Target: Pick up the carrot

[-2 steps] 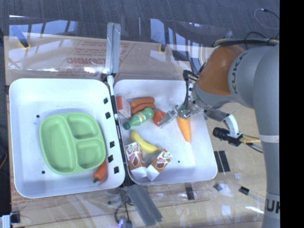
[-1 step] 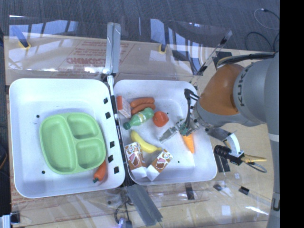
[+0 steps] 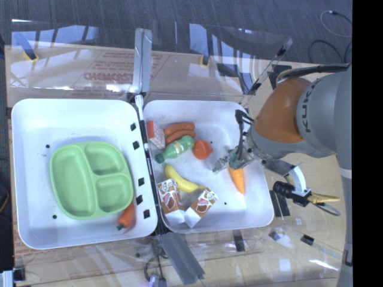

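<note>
The carrot (image 3: 239, 180), orange with a small green top, lies in the right bin (image 3: 254, 217) near its right wall, tip pointing toward the front. My gripper (image 3: 232, 161) comes down from the grey and orange arm at the right. It sits right at the carrot's green end, low in the bin. Whether it grips the carrot is not clear from this view. A second orange, carrot-like piece (image 3: 126, 216) lies in the left bin (image 3: 30, 136) by the front right corner, beside the green plate.
The right bin also holds two sausages (image 3: 179, 130), a green bottle (image 3: 175, 149), a red tomato (image 3: 202, 149), a banana (image 3: 181, 180), and small cartons (image 3: 170, 197) near the front. A green divided plate (image 3: 91, 178) fills much of the left bin.
</note>
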Controlling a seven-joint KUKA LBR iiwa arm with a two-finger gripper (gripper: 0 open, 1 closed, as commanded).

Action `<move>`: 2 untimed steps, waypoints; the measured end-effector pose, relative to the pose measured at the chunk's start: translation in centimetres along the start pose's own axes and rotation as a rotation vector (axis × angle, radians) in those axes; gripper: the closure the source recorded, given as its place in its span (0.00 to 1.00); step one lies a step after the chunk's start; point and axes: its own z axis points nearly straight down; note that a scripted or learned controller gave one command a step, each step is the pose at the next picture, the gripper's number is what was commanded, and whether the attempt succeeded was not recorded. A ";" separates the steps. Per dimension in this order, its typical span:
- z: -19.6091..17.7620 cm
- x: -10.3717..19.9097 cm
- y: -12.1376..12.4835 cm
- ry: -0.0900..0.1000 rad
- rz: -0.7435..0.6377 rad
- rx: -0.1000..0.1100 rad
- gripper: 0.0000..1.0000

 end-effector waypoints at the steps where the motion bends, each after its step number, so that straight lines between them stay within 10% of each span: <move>1: -13.8 8.5 4.5 -0.001 -0.027 0.006 1.00; 2: -13.8 8.5 4.5 -0.001 -0.026 0.006 0.00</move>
